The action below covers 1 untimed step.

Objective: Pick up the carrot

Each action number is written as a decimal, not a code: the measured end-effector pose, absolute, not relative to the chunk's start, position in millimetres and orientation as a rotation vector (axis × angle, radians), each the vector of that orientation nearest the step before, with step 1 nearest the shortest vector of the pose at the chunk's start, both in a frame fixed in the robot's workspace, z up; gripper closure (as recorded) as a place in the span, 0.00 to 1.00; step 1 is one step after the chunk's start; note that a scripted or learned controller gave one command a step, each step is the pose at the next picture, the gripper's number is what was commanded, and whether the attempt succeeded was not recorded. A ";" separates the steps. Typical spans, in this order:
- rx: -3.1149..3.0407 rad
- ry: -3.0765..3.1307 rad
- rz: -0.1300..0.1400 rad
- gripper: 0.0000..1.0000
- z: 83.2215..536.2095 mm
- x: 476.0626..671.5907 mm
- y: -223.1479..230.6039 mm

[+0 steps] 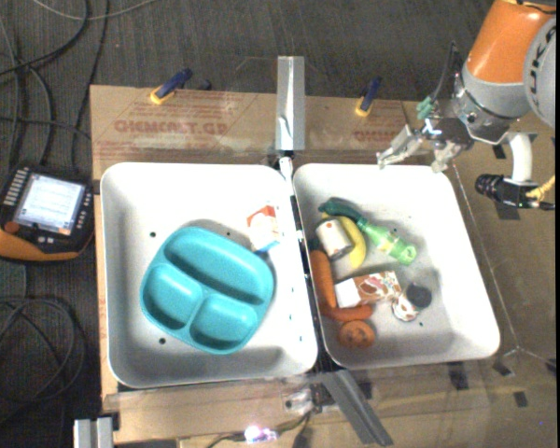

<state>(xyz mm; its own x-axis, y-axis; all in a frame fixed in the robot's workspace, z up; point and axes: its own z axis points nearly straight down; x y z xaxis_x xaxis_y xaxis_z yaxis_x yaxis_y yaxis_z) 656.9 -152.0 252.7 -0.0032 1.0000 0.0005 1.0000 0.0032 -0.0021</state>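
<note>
A handheld control pendant (39,211) with a lit screen and orange casing lies on the dark floor at the far left, among black cables. Next to it stands the bench, topped by a brown cardboard sheet (196,124) with two clamps, one blue-handled (171,84) and one yellow-handled (365,97), along its far edge. The left bin (121,194) holds a teal three-compartment plate (208,287), set at a slant across the middle of the bin, and a small white-and-orange packet (263,229) just beside the plate's far right corner. A metal upright (290,105) rises behind the seam where the two bins meet. The right bin (467,278) holds a cluster of items on its left half: the carrot (323,279), an elongated orange piece, lies lengthwise along the bin's left wall, close to the seam; a round orange-brown item (356,333) sits near its front end. To the right of the carrot are a white cylindrical can (334,236) touching a yellow item (356,243), a dark green item (339,209) behind them, a light green bottle-like item (390,242), a white-and-red packet (377,288), and a dark grey disc (418,297). The gripper (414,151) hangs above the far right corner of the right bin, well apart from the carrot, its two fingers spread wide with nothing between them. The arm (509,40), with its orange band, enters from the upper right.
</note>
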 end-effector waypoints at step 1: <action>-2.349 -2.085 0.007 0.00 170.1 630.7 -189.7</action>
